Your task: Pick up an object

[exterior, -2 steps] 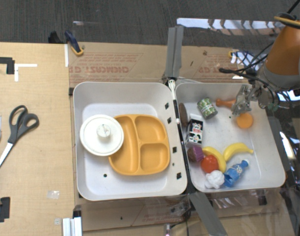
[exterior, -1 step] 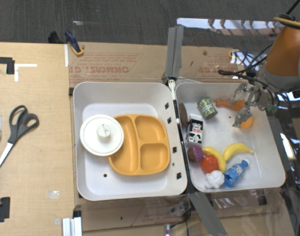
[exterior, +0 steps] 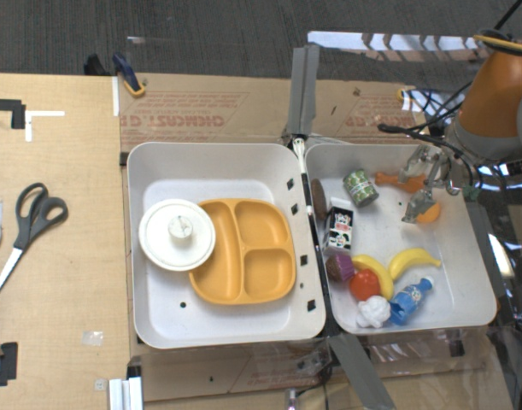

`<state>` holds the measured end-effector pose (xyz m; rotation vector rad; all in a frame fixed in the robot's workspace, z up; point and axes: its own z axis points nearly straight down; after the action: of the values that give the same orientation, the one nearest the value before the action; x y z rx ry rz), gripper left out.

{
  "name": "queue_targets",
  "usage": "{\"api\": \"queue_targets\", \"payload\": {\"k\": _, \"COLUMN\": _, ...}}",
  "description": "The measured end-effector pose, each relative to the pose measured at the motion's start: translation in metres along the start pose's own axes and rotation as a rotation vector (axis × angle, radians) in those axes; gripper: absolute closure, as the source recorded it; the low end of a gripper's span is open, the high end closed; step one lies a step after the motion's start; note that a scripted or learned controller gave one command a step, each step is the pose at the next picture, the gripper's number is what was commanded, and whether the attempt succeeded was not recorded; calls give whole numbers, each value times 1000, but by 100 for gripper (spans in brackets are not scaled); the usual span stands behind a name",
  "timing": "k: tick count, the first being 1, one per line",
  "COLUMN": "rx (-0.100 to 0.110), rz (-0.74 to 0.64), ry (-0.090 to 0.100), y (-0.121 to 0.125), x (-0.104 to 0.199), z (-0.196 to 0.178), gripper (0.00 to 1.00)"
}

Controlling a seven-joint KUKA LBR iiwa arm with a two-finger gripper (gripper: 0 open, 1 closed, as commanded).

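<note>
Gripper point(exterior: 425, 196) first: we see it hanging over the far right part of the right bin point(exterior: 478, 254), on the grey arm point(exterior: 491, 101) with its orange band, which enters from the right. Whether its fingers stand wide or narrow we cannot tell; the metal parts overlap at this slant. An orange piece point(exterior: 430, 213) lies right at the lower fingertip, touching or just beside it, and we cannot make out whether it sits between the fingers.

Nearest to us in the right bin we note a white lump point(exterior: 373, 312) beside a blue bottle point(exterior: 410, 301). Just behind them sits a red ball point(exterior: 364, 284), with a purple item point(exterior: 339, 267) to its left. A banana point(exterior: 401, 264) curves above the ball, and a second yellow curve joins it on the left. Farther back a small black-and-white carton point(exterior: 340, 227) stands near the bin's left wall. Beyond that lies a green can point(exterior: 360, 186), tilted, and an orange strip point(exterior: 389, 178) just beside it toward the gripper.

Left bin point(exterior: 149, 314): we record a yellow tray point(exterior: 248, 250) with three compartments, and a white lid point(exterior: 177, 233) overlapping its left edge.

Out on the bench point(exterior: 55, 314), well to the left, scissors point(exterior: 26, 225) lie flat. Behind both bins we see cardboard point(exterior: 201, 114).
</note>
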<state>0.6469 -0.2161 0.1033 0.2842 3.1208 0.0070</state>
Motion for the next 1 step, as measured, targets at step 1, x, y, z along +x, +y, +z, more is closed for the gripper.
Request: {"api": "queue_targets", "payload": {"k": 1, "rx": 0, "rz": 19, "ry": -5, "y": 0, "x": 3, "z": 0, "gripper": 0}}
